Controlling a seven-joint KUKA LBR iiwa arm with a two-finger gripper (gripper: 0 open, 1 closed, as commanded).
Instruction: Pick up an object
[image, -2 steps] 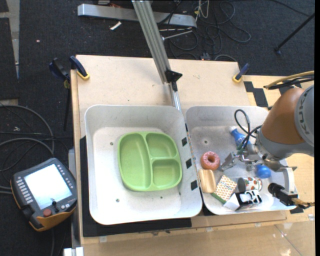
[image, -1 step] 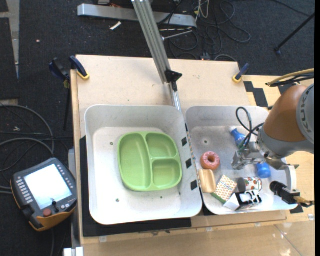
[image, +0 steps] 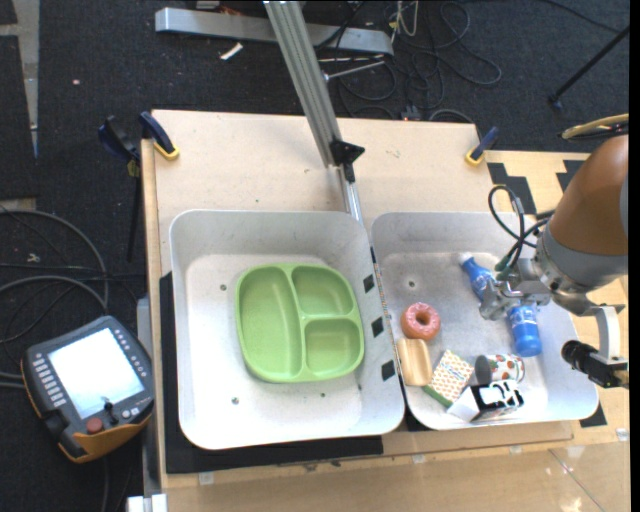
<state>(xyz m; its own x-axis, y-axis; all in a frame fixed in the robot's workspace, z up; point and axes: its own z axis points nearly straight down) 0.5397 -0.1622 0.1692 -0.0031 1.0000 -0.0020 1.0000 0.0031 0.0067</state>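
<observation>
two bins; pincer (image: 497, 297) over blue bottle (image: 510, 308) in right bin (image: 400, 240), open/closed state can't tell.

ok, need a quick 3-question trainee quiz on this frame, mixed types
1. True or false: the green divided plate lies in the same bin as the pink donut.
2. Multiple choice: the tool is closest to which item? A) blue bottle B) green divided plate C) teach pendant
3. Fill in: the green divided plate has ___ compartments.

Key: 1 false, the plate is in the left bin and the donut in the right bin. 2 A. 3 three.
</observation>
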